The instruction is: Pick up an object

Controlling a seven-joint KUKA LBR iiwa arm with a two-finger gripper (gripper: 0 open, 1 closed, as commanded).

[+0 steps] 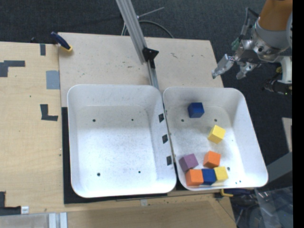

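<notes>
Camera view: I look down on two white bins side by side on the surface.
My gripper (233,66): it hangs outside the right bin (247,127), over the surface's far right corner, just beyond that bin's far rim; the fingers are spread apart with nothing between them.
Left bin (76,127): nothing to take here.
Blue cube (195,109): it sits alone near the right bin's far wall, the closest piece to me and my likely pick.
Yellow cube (216,133): it sits tilted, mid-bin, apart from the others.
Near-edge cluster: a purple cube (188,161), an orange cube (212,158), and a row of orange block (194,176), small blue block (209,175) and small yellow block (221,173), crowded against the near wall.
Handling: I judge these to be light foam or plastic cubes, stiff enough to pinch, with matte faces that should not slip.
Hold: I would close on two opposite flat faces of the blue cube, squared to its sides, since it has free room all round.
</notes>
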